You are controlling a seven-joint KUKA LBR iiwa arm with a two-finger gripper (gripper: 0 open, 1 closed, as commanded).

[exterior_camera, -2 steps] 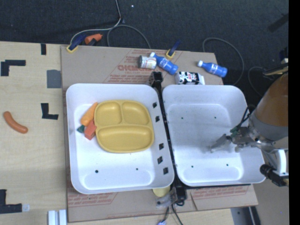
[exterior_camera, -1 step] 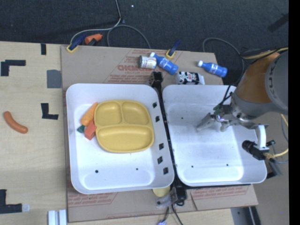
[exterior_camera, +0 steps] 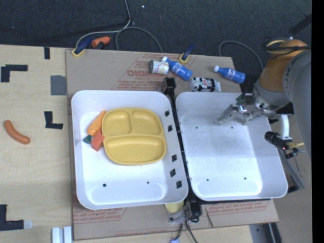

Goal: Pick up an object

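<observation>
My gripper point(exterior_camera: 237, 117) hangs low over the far right part of the right bin point(exterior_camera: 228, 181), its fingers spread open with nothing between them. The left bin point(exterior_camera: 121, 196) holds a yellow divided plate point(exterior_camera: 134, 135). An orange carrot-shaped toy point(exterior_camera: 94, 123) lies against the plate's left edge, with a small red and green piece point(exterior_camera: 96, 142) just below it. All of these lie well to the left of the gripper, across the wall between the bins.
Behind the bins on the cardboard lie a white and blue bottle point(exterior_camera: 171, 68), a second blue bottle point(exterior_camera: 230, 74) and a small black and white pack point(exterior_camera: 205, 84). A toy sausage point(exterior_camera: 16, 132) lies on the bench far left. Cables run along the back.
</observation>
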